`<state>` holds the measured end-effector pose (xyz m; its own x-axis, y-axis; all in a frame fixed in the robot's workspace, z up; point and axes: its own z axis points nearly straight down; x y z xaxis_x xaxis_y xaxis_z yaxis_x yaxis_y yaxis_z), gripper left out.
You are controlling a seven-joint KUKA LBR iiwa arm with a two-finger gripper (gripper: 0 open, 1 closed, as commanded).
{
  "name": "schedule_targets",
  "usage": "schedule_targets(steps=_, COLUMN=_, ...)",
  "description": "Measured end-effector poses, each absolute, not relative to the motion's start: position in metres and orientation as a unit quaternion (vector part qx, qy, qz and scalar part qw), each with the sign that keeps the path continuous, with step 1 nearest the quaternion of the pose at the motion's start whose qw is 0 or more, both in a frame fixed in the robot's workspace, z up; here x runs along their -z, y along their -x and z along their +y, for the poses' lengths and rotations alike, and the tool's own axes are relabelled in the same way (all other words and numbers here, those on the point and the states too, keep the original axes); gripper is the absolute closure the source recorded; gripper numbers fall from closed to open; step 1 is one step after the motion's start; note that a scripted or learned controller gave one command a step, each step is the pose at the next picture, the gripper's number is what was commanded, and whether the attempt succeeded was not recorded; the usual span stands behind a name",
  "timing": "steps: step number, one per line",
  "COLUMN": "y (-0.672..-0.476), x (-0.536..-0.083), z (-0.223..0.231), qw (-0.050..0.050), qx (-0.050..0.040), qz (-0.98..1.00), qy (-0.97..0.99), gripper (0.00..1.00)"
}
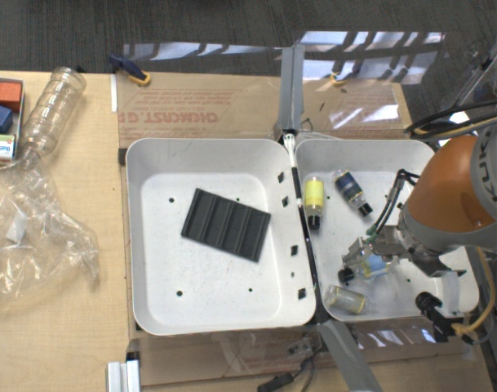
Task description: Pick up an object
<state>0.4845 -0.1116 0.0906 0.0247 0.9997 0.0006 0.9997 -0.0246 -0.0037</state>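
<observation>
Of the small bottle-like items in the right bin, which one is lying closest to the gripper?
The clear, pale one at the bin's near left corner, just below the gripper. The yellow bottle and the dark blue one lie farther up the right bin.

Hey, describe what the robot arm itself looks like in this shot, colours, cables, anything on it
The arm enters from the right with a large, rounded orange band and grey casing beside it. A black cable curves down along its left side toward the metallic grey end effector. A black fitting with a yellowish cable sits lower right.

Single fixed camera above bench, slanted down over both bins.
</observation>
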Motion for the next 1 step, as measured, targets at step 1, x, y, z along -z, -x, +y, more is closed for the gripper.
schedule_targets(steps=1, y=-0.507, x=-0.0906, z=-0.0933, qw=0.001, qx=-0.0011, qz=-0.626, qy=0.78, gripper=0.0)
